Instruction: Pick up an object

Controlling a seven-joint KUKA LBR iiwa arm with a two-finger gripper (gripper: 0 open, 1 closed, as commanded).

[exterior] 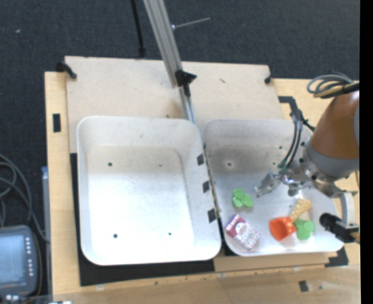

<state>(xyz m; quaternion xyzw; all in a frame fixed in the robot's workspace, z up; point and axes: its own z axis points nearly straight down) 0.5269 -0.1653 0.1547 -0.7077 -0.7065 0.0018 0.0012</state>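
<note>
Scanning near edge first: the right bin (249, 135) is carrying all the candidates, bunched along its near wall. Pink-and-white wrapped packet (242, 232) is lying just beside the divider; probably crinkly film, light, slippery, likely squashing rather than breaking, so pinching across its short width is looking safest. Orange cup-like piece (280, 228) is sitting close to the right of it, looking like stiff light plastic; gripping over the rim or across the body should be working. Green chunk (304, 228) is touching or nearly touching the orange piece, with a tan piece (300, 207) just behind; crowding is risking a double grab. Small green lobed toy (241, 199) is sitting further back, apart from the others, looking rubbery and light: easiest target, closing across its narrow waist.

Behind that, the gripper (266, 185) is hanging over the middle of the right bin, between the green toy and the tan piece, nothing visibly between the jaws; jaw opening is too small and blurred, cannot tell. Left bin (91, 138) is sitting alongside on the surface (123, 81).
</note>
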